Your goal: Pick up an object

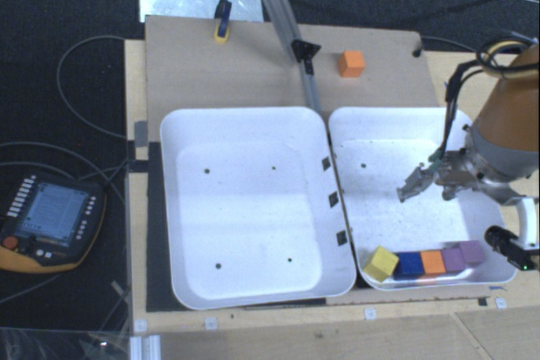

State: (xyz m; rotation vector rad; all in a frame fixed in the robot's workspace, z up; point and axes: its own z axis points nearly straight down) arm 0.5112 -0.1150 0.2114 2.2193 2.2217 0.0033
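We see a tan bench [253, 72] filling the middle of the frame, set on dark carpet. On it lie two shallow white bins side by side: the left bin [245, 206] at centre left, and the right bin [380, 181] at centre right, their inner rims touching and joined by small dark clips.

The grey arm [506, 114] with its orange band comes in from the right edge, above the right bin. Its gripper [422, 180] hangs over the middle of the right bin, pointing toward the left of the frame; the fingers look slightly spread with nothing between them, though they are small and blurred.

A grey metal pole [278, 4] slants from the top centre down to the gap between the bins. At the far left, on the carpet, lies a control pendant [46, 219] with an orange-edged casing and a lit screen; its writing is too small for us to read.

The blocks sit in a row along the lower rim of the right bin, at the lower right: a yellow block [380, 262], a blue block [410, 265], an orange block [433, 261] and a purple block [462, 255], each touching or just beside its neighbour. They lie well apart from the gripper.

Another orange cube [352, 63] rests on the bench above the right bin. A small yellow and blue clamp [223, 19] sits at the upper left of the bench.
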